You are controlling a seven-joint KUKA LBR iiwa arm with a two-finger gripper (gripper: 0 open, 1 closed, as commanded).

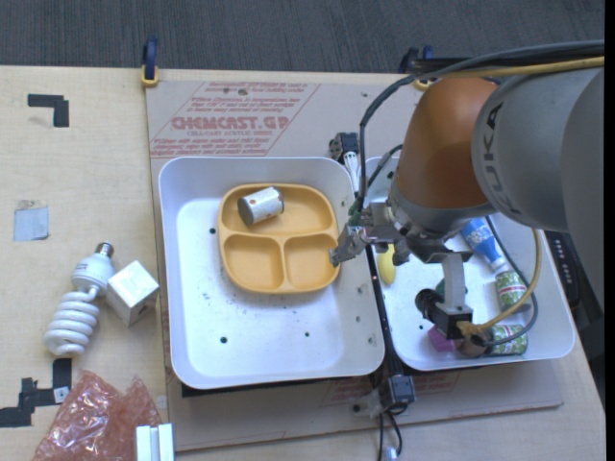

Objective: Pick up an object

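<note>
**Entry: pick attempt, approach step; nothing seen held.**
- Gripper (354,242): low at the wall between the bins, beside the right rim of the yellow divided tray (279,262) in the left bin (192,334). The jaws are hidden under the wrist, so their width cannot be told.
- Candidates: tray rim; small yellow piece (386,265) in the right bin (553,349), possibly toy fruit; grey cylinder (259,205) in the tray's upper-left compartment.
- Next move: likely centre over one item, descend, close.
- Legible: "CHEMCAST GP" on the brown board (231,113); "UK" on the arm (538,142).

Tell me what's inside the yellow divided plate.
A small grey cylinder lies in the upper compartment of the plate. The end effector covers part of its right rim.
</note>
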